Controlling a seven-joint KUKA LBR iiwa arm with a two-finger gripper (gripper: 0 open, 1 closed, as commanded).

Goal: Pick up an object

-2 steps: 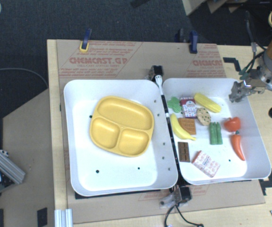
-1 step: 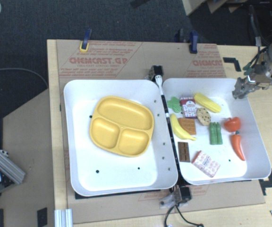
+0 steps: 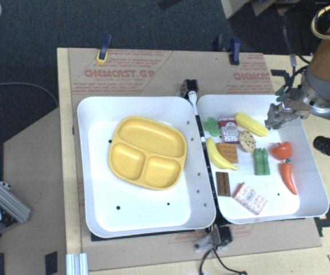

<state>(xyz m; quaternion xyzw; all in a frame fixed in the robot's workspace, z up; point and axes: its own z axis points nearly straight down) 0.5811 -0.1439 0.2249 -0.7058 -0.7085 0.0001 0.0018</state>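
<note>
Here the gripper (image 3: 275, 119) hangs at the right bin's (image 3: 319, 179) upper right; I cannot tell its state. The corn cob (image 3: 251, 124) lies just to its left, long axis running upper left to lower right.

You can't tell how the gripper (image 3: 275, 119) fingers stand, they're too small and dark; the arm (image 3: 325, 67) runs off the right edge, and the packet (image 3: 229, 129) label stays unreadable
</note>
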